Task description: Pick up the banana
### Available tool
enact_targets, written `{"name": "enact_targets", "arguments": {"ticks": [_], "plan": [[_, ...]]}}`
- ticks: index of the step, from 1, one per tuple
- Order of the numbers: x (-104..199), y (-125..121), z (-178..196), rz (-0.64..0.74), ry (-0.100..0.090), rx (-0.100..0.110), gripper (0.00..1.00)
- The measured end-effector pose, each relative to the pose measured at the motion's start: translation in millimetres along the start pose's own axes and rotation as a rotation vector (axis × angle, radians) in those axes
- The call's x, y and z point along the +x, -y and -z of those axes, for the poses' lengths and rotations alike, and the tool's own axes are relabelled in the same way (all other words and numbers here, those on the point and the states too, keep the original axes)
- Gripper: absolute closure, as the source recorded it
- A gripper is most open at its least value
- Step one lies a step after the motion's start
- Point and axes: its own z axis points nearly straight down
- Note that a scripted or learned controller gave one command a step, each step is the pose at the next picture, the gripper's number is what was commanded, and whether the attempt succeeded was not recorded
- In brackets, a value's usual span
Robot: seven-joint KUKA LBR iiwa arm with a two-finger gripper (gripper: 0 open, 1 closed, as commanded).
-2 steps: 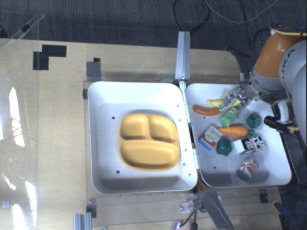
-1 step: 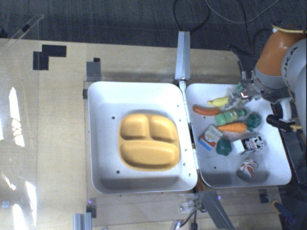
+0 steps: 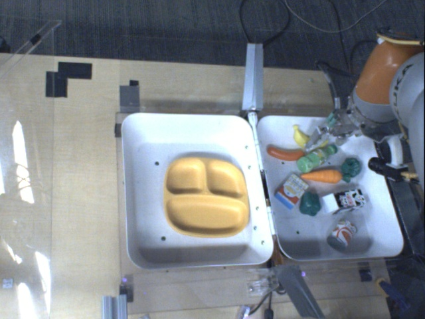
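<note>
Banana lies at right bin's far-left corner, touching the red sausage; tool hovers just beside it, jaw state indeterminable; risk: crowding neighbours cause a mis-grasp.

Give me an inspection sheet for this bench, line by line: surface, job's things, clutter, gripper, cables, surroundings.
Surface: wooden bench with a left bin and a right bin.
Job's things: banana at the right bin's far edge, partly hidden.
Clutter: yellow tray in the left bin; in the right bin, sausage, carrot, small carton, green toys, a black-and-white toy.
Gripper: gripper low over the right bin, just right of the banana; finger state unclear.
Cables: black cable looping behind the bins.
Surroundings: dark carpet beyond the bench.
</note>
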Motion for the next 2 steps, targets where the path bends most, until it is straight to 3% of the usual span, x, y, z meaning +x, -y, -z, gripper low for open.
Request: {"name": "enact_targets", "arguments": {"ticks": [1,2], "plan": [[0.0,2.0,9.2,0.004,-0.002,0.01,1.0],[-26.4,4.3,16.6,-0.017,0.0,-0.011,1.0]]}}
